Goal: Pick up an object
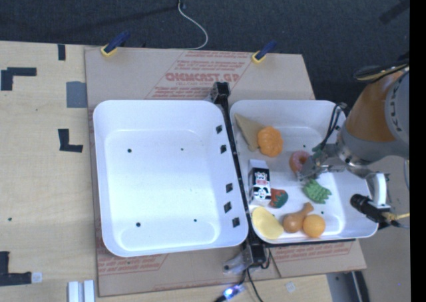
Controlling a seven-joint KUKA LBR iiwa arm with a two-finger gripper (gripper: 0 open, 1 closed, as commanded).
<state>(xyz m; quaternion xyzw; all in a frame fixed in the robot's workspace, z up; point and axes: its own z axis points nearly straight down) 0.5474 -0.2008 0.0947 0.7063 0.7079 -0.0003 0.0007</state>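
A wooden surface [40,181] is carrying a cardboard sheet [200,78] printed with red lettering, and two shallow white bins are sitting side by side on that sheet.

The left bin [106,181] is lying just beside the right bin [293,109], their inner rims meeting along a dark central divider. The left bin is showing a plain white floor with a few small dark dots.

The right bin is holding all the loose objects. Measured from the orange ball [269,141] near that bin's upper middle: a pale yellow wedge [247,130] is lying just to the ball's left, touching it. A small pink and red piece [299,160] is sitting to the ball's lower right. A black and white toy [260,184] is lying below the ball, with a red and green piece [277,197] just beside that toy. A green leafy piece [317,191] is resting further to the ball's lower right. Well below the ball, along the bin's near wall, a yellow banana-like piece [267,223], a brown drumstick-like piece [296,218] and a small orange fruit [313,226] are lining up.

The grey arm [379,128] with its orange band is reaching in from the right. Its claw [310,167] is hanging low between the pink piece and the green leafy piece; whether it is wide or narrow cannot be told.
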